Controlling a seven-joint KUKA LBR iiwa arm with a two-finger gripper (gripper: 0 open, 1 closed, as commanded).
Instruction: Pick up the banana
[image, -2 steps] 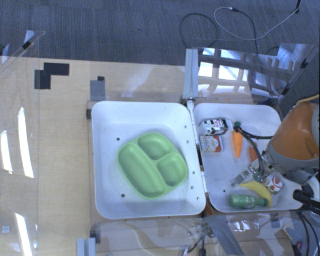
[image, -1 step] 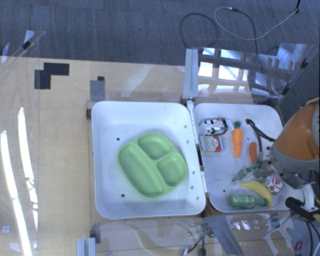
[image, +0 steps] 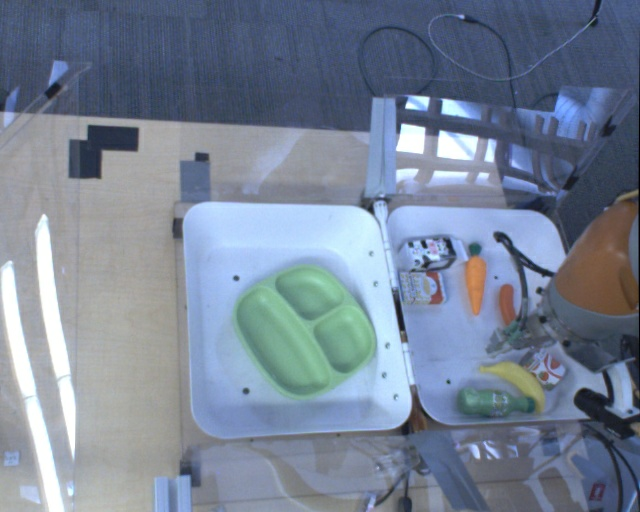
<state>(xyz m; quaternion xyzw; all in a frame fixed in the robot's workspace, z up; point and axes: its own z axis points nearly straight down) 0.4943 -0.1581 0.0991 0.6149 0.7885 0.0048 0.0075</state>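
The yellow banana lies curved near the front of the right bin, between a green bottle and a small red-and-white carton. My gripper hangs just beyond the banana's far side, low over the bin floor, with the grey and orange arm reaching in from the right. No object is visibly held in the gripper.
A carrot, a small red sausage-like piece and two small cartons lie at the back of the right bin. A green divided plate sits in the left bin. A black cable runs by the arm.
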